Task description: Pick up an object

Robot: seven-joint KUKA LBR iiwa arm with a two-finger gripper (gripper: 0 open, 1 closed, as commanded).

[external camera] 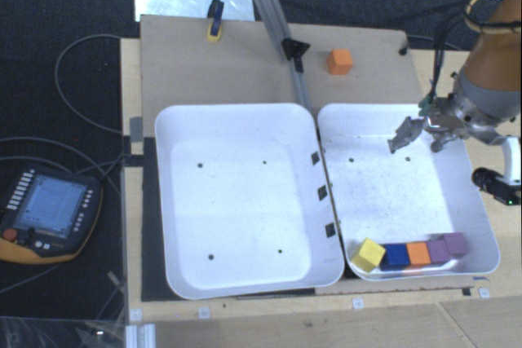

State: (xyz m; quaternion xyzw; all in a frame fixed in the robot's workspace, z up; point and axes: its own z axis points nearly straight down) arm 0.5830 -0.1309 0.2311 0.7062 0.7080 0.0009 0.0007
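My arm reaches in from the right, wrist bent down over the right bin (465, 200); my end effector (420, 134) hangs with fingers spread, gripping nothing. The blocks sit in a row by the bin's near wall: yellow block (368, 254), blue (396, 256), orange (418, 253), purple (447, 246)

You see the arm (494, 61) as a rounded shell, orange in its wide upper part, with a pale grey ring (486, 103) below it. Black cables (444, 45) loop beside the orange part and hang along its left side. Under the ring sits a cluttered metal wrist, grey and silver. The gripper (408, 133) is dull grey metal with slim, pointed fingers (401, 138). A small black fitting (489, 183) sticks out lower down.
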